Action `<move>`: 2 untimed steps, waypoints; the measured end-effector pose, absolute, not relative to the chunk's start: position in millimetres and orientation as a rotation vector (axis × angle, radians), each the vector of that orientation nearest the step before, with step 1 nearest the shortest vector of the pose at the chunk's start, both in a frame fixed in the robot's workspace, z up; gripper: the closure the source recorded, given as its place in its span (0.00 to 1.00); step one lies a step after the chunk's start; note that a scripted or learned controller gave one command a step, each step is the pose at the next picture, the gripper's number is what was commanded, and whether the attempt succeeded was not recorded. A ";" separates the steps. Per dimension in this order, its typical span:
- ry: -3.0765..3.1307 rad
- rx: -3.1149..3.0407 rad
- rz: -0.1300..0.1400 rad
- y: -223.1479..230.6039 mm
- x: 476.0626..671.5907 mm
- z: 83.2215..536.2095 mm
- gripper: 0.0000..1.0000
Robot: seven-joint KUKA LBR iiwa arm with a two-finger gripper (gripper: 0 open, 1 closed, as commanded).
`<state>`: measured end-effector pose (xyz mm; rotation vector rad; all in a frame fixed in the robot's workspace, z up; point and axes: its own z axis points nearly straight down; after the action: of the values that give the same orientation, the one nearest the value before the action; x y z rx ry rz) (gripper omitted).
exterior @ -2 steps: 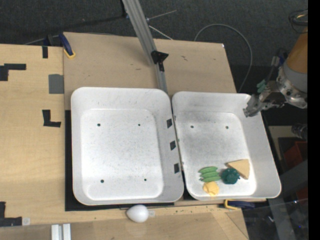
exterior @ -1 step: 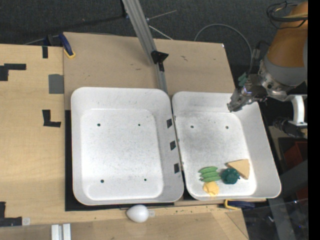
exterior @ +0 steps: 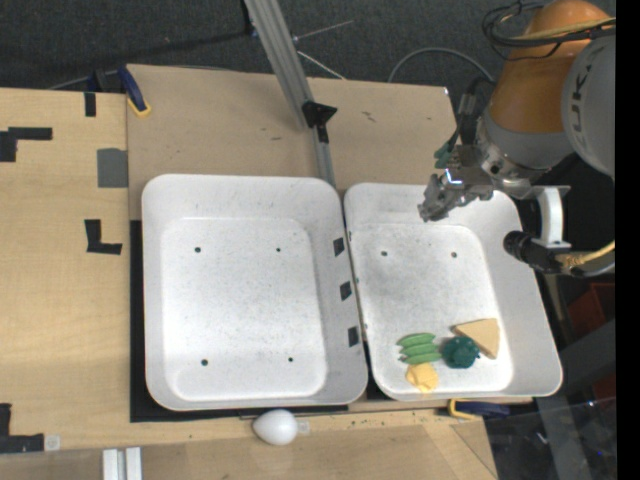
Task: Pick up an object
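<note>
My arm reaches in from right, gripper (exterior: 437, 206) over far rim of right bin (exterior: 520, 268); nothing seen between fingers. Near front of that bin I note four items clustered: green ridged piece (exterior: 418, 346), yellow piece (exterior: 423, 375) just below it, dark teal lump (exterior: 460, 353), tan wedge (exterior: 479, 335). Left bin (exterior: 240, 288) alongside. White egg (exterior: 275, 427) lies on bench before left bin.

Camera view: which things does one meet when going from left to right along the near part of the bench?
White egg-shaped object → green piece → dark teal piece → tan wedge.
</note>
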<state>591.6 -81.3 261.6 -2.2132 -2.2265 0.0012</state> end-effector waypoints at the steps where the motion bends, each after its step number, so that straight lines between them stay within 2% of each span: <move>1: -2.228 -2.214 -0.001 -31.1 616.5 262.7 1.00; 2: -2.227 -2.215 -0.001 15.3 636.3 261.0 1.00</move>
<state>636.3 15.3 261.0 -2.2146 -2.2272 -0.0009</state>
